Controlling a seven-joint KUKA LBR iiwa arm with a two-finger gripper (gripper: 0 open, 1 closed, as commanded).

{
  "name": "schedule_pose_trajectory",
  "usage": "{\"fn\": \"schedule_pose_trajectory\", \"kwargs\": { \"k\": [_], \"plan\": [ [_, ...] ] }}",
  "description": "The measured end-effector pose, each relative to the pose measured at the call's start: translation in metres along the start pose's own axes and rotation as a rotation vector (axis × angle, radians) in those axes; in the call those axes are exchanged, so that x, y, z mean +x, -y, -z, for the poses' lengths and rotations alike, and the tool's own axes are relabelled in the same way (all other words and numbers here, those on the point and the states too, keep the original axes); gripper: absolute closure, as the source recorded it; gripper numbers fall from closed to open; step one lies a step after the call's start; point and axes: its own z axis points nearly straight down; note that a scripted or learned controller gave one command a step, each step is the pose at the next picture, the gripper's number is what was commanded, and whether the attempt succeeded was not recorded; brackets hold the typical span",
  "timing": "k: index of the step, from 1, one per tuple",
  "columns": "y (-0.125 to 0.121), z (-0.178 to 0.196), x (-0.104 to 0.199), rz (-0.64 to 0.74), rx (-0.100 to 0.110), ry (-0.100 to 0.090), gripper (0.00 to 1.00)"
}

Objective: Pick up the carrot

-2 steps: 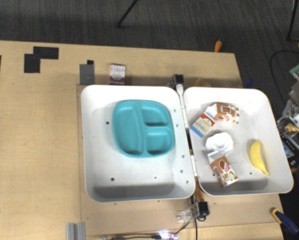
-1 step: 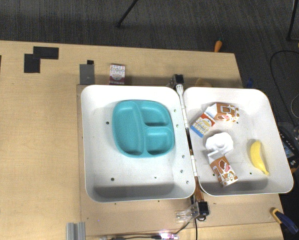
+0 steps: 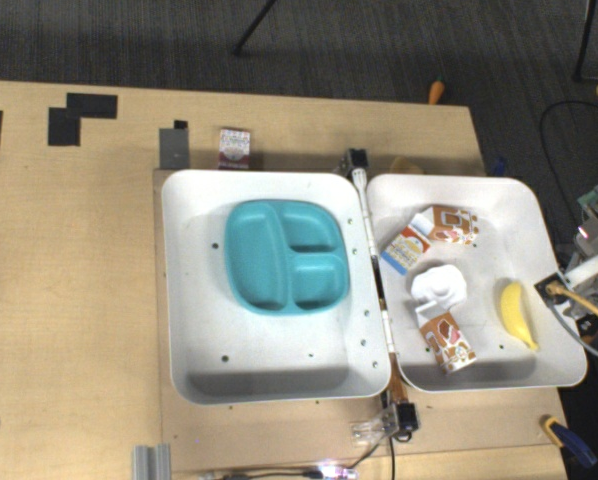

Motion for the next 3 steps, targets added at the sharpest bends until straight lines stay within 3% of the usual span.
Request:
{"fn": "schedule_pose_trajectory", "kwargs": {
  "k": [1,2,3],
  "plan": [
    [-0.001,0.013,0.001,-0.197,-0.004,-0.006,1.0],
    [0.093,-0.011,0.042,-0.1,0.002,-0.005,1.0],
    [0.051,0.12,0.024,-0.041,-0.013,-0.014,1.0]
  ]
}}
